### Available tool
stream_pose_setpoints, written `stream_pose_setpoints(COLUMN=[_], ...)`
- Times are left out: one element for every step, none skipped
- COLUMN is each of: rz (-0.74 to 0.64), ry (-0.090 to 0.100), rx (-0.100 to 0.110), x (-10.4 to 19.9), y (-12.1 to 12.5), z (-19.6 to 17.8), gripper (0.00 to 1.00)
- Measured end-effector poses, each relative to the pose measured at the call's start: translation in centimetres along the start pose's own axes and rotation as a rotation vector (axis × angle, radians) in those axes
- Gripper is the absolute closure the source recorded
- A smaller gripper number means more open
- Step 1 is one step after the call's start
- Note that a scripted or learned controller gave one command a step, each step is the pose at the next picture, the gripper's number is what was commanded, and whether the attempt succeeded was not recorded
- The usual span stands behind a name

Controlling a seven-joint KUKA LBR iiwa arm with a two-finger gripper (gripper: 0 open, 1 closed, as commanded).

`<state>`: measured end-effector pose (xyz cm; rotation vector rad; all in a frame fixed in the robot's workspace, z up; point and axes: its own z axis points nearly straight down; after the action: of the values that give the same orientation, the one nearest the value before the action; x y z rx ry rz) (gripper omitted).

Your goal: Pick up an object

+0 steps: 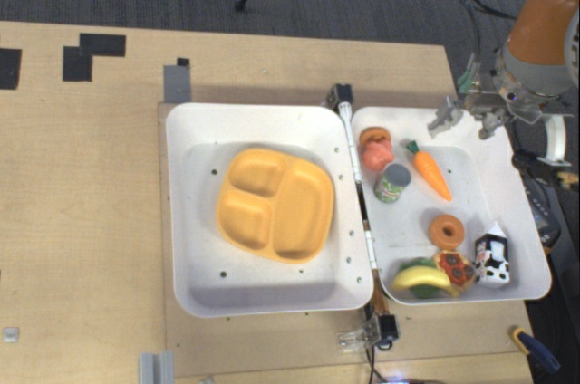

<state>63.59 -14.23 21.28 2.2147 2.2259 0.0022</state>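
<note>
The gripper (pixel 465 113) was seen spread open, grasping nothing, at the far rim of the right bin (pixel 526 219). The toy carrot (pixel 429 170), nearby inside, was judged light, rigid, slick; best pinched across its middle. A divided yellow plate (pixel 274 203) occupied the left bin (pixel 186 219) on a pale wooden bench (pixel 82 219).
</note>
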Motion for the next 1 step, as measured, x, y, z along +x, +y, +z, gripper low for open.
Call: stream_pose_setpoints(rz=[-0.017], ry=[0.0], rx=[-0.001], x=[1.21], y=[-1.9], z=[11.79], gripper=[0.0])
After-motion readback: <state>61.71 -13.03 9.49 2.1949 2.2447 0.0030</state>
